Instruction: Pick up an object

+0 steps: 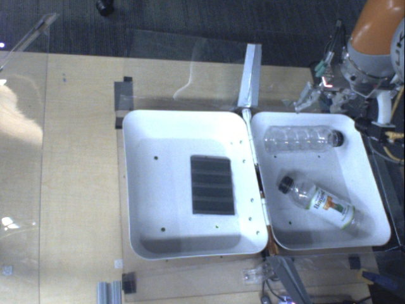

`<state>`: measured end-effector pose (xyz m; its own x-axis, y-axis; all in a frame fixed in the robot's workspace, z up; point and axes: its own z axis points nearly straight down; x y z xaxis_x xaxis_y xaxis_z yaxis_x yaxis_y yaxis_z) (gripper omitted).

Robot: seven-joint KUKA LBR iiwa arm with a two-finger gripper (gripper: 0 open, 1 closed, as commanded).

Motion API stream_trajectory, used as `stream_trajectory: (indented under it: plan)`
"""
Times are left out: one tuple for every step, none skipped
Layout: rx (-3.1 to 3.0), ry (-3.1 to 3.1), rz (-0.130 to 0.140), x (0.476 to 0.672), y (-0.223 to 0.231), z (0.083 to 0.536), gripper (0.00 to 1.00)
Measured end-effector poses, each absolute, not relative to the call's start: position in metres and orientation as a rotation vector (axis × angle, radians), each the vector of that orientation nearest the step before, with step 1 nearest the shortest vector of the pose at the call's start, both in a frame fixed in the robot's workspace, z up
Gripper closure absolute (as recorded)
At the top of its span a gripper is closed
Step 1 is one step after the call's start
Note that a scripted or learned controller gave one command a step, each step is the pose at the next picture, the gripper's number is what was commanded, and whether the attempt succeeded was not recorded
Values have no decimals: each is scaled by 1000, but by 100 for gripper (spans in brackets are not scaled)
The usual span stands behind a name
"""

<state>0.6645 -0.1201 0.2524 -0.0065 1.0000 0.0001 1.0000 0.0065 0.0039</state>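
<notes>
The gripper (pixel 311 97) hangs past the right bin's (pixel 373 189) far rim, fingers spread and empty, since both bottles (pixel 319 201) lie loose inside, awaiting a grasp

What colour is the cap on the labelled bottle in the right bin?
Black, on the clear plastic labelled bottle; it shows best in the camera view.

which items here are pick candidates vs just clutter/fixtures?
Pick candidates:
- clear ribbed bottle, lying in right bin
- labelled bottle, lying tilted, right bin
- dark ridged block, left bin

Not part of the job:
- metal divider post
- wooden bench
- black cable
</notes>
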Motion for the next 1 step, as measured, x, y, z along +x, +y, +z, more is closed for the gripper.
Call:
stream_trajectory:
  plan:
    - [2182, 2249, 11, 610, -111, 88, 0]
